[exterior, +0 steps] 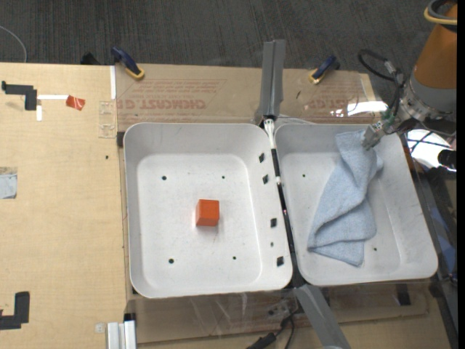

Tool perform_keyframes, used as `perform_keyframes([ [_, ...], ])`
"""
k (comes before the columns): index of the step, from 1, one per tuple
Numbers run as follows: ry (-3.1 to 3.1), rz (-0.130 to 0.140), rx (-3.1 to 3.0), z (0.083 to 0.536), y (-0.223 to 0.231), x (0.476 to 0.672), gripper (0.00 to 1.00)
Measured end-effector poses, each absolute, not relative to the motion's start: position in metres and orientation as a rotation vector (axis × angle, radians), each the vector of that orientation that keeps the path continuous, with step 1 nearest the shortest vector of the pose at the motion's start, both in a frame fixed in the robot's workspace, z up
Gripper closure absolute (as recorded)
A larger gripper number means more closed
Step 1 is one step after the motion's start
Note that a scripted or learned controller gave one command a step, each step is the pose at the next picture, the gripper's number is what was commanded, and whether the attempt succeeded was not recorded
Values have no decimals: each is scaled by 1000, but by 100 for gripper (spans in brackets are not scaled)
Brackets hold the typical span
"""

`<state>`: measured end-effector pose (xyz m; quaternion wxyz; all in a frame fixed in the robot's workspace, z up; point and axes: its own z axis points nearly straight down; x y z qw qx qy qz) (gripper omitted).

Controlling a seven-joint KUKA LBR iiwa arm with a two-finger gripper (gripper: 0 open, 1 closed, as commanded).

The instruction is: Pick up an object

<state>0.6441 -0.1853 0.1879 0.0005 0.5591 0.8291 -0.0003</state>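
Note:
A light blue-grey cloth (347,202) lies crumpled in the right bin (408,224), stretched from the bin's front middle up to its back right corner. My gripper (375,135) hangs over that back right corner, and the cloth's top corner is drawn up into its fingertips, so it is shut on the cloth. An orange cube (208,213) sits alone near the middle of the left bin (132,195), far from the gripper.
A grey divider bar (273,86) runs between the bins at the back. Blue-and-yellow clamps (128,62) (322,68) hold the cardboard behind the bins. A wooden board (51,195) lies to the left. Cables trail beside the arm at the right.

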Motion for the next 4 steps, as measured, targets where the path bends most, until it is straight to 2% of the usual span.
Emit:
perform_keyframes([
  [1,2628,-1,1714,185,-187,660,100],
  [3,2500,0,1900,184,-178,659,100],
  [4,2471,-1,1939,156,-176,656,100],
])
